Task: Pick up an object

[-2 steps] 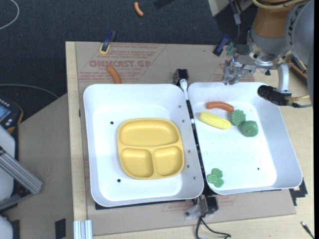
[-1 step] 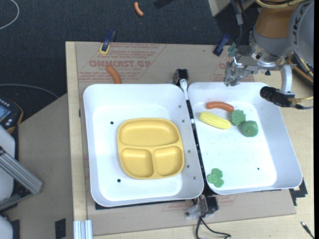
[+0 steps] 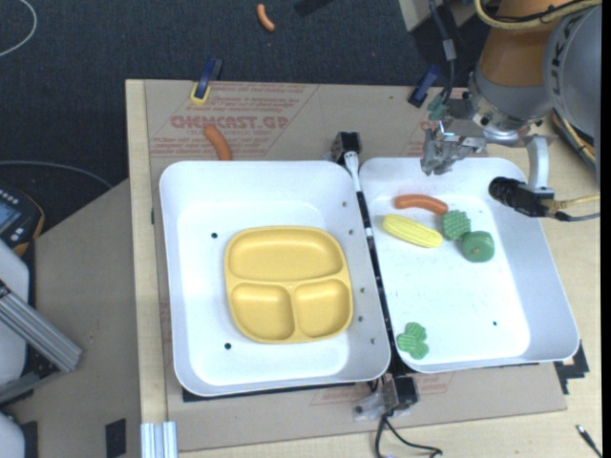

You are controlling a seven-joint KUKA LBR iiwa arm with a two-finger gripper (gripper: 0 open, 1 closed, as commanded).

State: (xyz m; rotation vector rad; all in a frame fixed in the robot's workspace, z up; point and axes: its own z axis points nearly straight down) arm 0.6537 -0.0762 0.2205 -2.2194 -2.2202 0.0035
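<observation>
On the brown board (image 3: 286, 113) under the two bins, red printed letters can be read as "CHEMCAST GP"; the smaller lines around them are too blurred to read. A sausage (image 3: 219, 142) lies on this board just below the writing, and another small sausage (image 3: 265, 17) lies on the dark floor at 12 o'clock.

In the left bin (image 3: 191, 208) a yellow plate (image 3: 286, 282) with three compartments sits in the middle. In the right bin (image 3: 535, 303) there are four toy foods: a red sausage (image 3: 421, 202), just below it a yellow corn cob (image 3: 412, 231), at 3 o'clock from the corn a green toy (image 3: 456, 224) touching a round green toy (image 3: 476, 246), and a small broccoli (image 3: 412, 340) at the 6 o'clock edge of the bin.

The gripper (image 3: 441, 156) is at the 12 o'clock rim of the right bin, above the red sausage and apart from it. Nothing is seen between its fingers; I cannot tell if they are spread or closed.
</observation>
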